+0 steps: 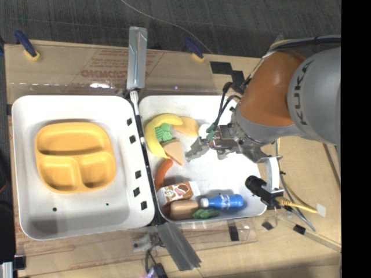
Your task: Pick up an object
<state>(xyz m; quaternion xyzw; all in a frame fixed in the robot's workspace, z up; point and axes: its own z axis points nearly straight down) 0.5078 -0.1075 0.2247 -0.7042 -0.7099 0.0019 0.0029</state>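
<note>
Dark carpet floor (69,7); cardboard-topped bench (75,62); even light

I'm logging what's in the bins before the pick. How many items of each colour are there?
Yellow: 2, compartment tray, banana
Orange or tan: 3, wedge, sausage, bread roll
Brown: 1, carton
Blue: 1, bottle
Green: 2, pieces
Total: 9

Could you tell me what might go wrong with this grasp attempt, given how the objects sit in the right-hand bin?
1. The gripper sits beside a tight cluster: the banana, a green piece and a tan wedge touch or overlap, so closing may catch two items or nudge them apart.
2. The cluster lies close to the divider wall, so a push could jam items against it.
3. The banana's curved skin might slip from a pinch.
</note>
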